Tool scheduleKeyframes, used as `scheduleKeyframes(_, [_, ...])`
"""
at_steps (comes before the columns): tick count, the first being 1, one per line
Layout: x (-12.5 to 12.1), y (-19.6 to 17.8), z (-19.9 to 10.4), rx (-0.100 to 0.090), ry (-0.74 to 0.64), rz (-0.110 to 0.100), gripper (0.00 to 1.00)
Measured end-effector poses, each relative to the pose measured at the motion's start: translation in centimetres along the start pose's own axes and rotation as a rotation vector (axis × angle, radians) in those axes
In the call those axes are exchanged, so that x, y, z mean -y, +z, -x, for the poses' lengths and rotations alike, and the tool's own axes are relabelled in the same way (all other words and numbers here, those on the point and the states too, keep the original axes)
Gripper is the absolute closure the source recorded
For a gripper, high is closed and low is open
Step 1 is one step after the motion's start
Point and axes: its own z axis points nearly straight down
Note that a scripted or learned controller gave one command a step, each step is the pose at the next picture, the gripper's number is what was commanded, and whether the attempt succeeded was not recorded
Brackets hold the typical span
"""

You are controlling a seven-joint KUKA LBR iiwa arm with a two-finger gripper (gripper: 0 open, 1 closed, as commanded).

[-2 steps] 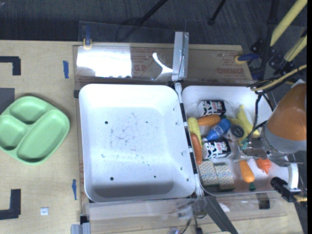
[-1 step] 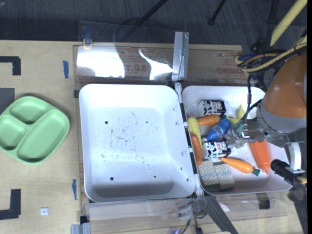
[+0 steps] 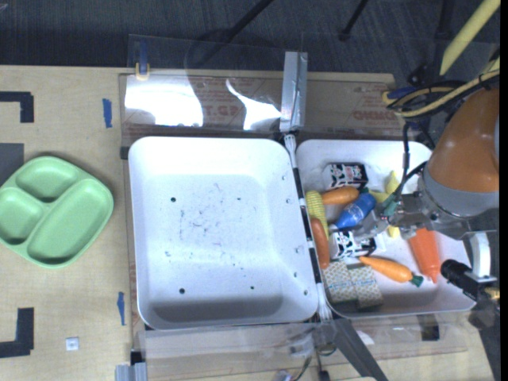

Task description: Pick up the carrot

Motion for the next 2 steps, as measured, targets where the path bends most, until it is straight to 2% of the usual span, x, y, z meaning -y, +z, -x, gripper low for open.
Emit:
scheduleKeyframes(1, [2.0,9.8,5.2,-0.002,0.201,0.003,0.0])
scheduleKeyframes(2, [1.2,2.4,6.9,0.001,0.359,-0.001,0.0])
